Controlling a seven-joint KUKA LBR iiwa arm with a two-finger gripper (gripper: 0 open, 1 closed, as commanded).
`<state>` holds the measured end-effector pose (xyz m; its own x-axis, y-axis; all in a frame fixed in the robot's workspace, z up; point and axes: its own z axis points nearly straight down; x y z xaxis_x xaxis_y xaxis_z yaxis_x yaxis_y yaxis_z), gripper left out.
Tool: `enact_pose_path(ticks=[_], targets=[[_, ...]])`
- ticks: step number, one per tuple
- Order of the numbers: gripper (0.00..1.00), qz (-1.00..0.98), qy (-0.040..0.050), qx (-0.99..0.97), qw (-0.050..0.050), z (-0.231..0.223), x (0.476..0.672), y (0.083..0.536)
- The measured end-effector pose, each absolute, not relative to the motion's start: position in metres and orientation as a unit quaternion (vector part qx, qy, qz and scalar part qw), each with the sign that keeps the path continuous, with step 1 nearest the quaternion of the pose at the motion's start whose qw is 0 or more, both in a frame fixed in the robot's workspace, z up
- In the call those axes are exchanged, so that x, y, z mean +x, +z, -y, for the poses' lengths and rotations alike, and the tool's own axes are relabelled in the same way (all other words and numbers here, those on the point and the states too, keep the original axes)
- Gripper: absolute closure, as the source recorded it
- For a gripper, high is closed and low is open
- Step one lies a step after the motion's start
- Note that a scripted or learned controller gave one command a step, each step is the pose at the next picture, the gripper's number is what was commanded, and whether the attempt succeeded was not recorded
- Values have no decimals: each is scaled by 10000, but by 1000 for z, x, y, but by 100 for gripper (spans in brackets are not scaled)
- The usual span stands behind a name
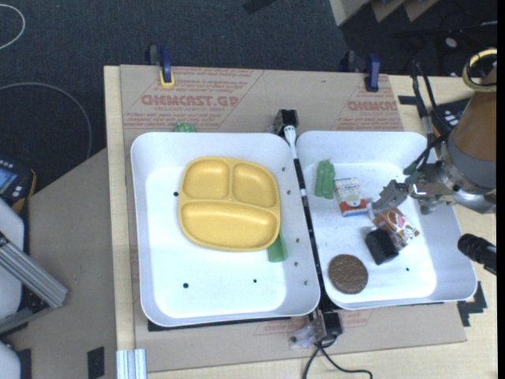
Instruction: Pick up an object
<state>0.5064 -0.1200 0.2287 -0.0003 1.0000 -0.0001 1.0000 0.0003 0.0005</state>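
Hovering over the right bin (410, 144), your tool (392, 198) sits just above a colorful snack packet (401, 226); you cannot tell how wide it stands.

The light is bright and even, coming from above. The two white bins (158, 212) shine almost too white, so their rims are hard to see. Left of the jaws, the yellow tray (230, 204) has a soft shine and a small shadow. The dark floor (79, 22) looks dim. The picture is a bit fuzzy.
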Motion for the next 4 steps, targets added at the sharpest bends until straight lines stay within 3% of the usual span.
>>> enact_pose_path(ticks=[1,2,3,4], targets=[[0,-7067,41,7075,72,95,485,106],[100,-7064,31,7078,67,95,485,114],[100,-7101,37,7040,26,29,497,189],[100,-7092,-4,7050,-24,-21,478,184]])
